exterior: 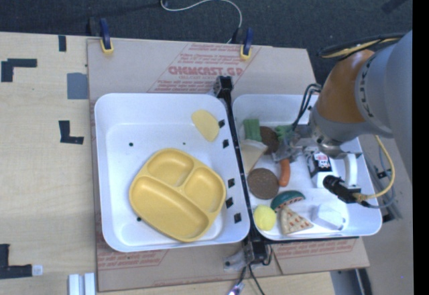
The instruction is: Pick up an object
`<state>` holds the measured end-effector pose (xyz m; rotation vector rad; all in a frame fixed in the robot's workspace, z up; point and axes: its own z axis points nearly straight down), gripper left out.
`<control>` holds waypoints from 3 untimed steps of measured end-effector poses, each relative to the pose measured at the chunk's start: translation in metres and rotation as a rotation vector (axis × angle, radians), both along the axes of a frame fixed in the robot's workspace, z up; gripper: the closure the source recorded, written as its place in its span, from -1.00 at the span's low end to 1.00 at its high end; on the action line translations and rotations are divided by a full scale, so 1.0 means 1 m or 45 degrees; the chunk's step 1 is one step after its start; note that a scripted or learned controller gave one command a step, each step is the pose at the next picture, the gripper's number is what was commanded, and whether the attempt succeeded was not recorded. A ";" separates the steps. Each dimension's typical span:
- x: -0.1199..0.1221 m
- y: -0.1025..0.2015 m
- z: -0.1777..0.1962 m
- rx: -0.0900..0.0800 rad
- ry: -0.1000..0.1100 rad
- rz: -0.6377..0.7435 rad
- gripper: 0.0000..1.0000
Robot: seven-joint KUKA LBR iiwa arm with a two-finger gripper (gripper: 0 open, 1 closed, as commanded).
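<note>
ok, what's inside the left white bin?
The left white bin holds a yellow divided plastic tray and a pale yellow oval piece near the divider. Whatever lies under the tray is covered.

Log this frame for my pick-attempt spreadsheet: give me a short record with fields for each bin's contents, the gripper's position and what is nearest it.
left bin: white shallow bin with yellow divided plastic tray and pale yellow oval piece
right bin: white shallow bin with brown round disc, small orange carrot-like stick, yellow lemon-shaped toy, pizza-slice toy, green block
gripper position: gripper low over the right bin
nearest item: the orange stick
grasp: no object seen between fingers
</note>
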<state>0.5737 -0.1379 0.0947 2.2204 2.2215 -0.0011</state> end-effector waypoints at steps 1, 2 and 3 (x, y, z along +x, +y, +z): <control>-0.011 0.033 0.097 0.001 -0.007 0.005 1.00; -0.074 0.048 0.106 0.003 0.008 -0.001 1.00; -0.040 0.098 0.088 0.004 0.003 0.008 1.00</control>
